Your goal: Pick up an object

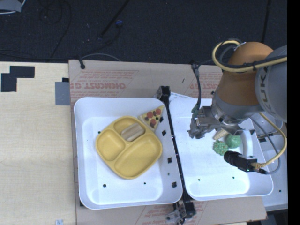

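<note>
Our arm fills the frame's right, its gripper low in the right bin, left of the green toy, presumably descending for a pick, though we cannot tell its opening or any hold.

Look to the left white bin and you'll find a yellow divided plate lying near its middle, with a tan, sausage-like piece resting in its upper compartment. Just beyond the plate's upper right edge sits a toy pizza slice, close to the bin's corner. Under both bins you can see brown cardboard with reversed red printing, laid on the pale wooden tabletop. Dark cables trail across the black floor behind.
</note>
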Motion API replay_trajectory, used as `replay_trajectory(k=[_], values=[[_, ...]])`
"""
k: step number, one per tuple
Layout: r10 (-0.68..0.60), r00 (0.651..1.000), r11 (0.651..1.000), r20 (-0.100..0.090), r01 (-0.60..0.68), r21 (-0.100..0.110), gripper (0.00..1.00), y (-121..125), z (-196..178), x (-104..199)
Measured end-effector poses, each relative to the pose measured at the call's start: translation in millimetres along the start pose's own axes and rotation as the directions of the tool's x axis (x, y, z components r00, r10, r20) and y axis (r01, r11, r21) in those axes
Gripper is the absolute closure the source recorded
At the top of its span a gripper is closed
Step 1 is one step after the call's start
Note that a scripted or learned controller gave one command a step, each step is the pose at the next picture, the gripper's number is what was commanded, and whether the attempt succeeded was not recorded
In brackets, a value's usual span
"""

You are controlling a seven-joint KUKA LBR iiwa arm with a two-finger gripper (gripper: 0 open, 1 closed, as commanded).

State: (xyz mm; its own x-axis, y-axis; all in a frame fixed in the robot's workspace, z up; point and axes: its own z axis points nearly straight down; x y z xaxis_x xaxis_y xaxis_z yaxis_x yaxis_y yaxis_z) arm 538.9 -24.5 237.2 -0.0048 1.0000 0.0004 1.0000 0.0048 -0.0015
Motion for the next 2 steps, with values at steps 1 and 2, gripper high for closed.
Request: replay_trajectory(k=[1, 2], values=[[0.000, 1.000, 1.000, -0.001, 0.000, 0.002, 1.00, 4, 4, 53], [0.001, 1.000, 1.000, 0.000, -0.001, 0.002, 1.00, 22, 17, 99]])
